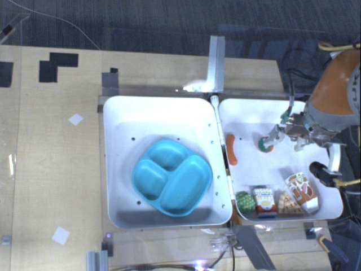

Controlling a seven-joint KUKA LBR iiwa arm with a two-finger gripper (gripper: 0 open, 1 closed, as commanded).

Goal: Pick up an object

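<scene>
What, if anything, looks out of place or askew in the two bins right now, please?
Nothing looks spilled or broken. The blue divided plate sits skewed in the left bin. In the right bin, an orange sausage-shaped toy lies against the dividing wall, and packets crowd the near edge, one tilted.

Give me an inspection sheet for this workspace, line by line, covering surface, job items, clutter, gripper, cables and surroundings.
Surface: wooden bench bearing left bin and right bin.
Job's things: right bin holds orange sausage-like piece, small green and red item, green piece, snack packets, waffle-like piece, printed cup.
Clutter: blue divided plate in left bin.
Grippers: gripper over right bin, fingers unclear.
Cables: thin wire on floor.
Surroundings: dark carpet.
</scene>
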